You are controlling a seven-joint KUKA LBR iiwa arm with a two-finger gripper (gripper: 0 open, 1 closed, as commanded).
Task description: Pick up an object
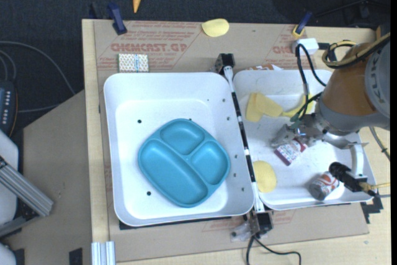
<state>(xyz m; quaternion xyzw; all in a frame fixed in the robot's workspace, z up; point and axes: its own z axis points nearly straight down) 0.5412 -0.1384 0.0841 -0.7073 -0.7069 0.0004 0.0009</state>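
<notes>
White plastic walls hold the work: the right bin (347, 198) has the gripper (298, 133) low inside it, reaching in from the right on the grey arm (350, 96) with its orange band. Just below the claw's tips, touching or very nearly so, lies a small crumpled packet (289, 151) with red and white print, the likeliest target. Whether the fingers are spread or pressed together I cannot tell; the wrist and cables blur them.

A good grasp here would put the tips on either side of the packet's short width, then press down so the thin foil does not slide away under one tip. The packet's long axis seems to run slantwise, from lower left up toward the claw, though its creased shape makes this uncertain.

Up and left of the claw rests a pale yellow wedge (263, 107); down and left of it, at the bin's wall, a yellow round piece (265, 175); down and right, a small can-like object (324, 186). Far left of the claw, the left bin (124, 108) carries a blue divided plate (183, 161).
</notes>
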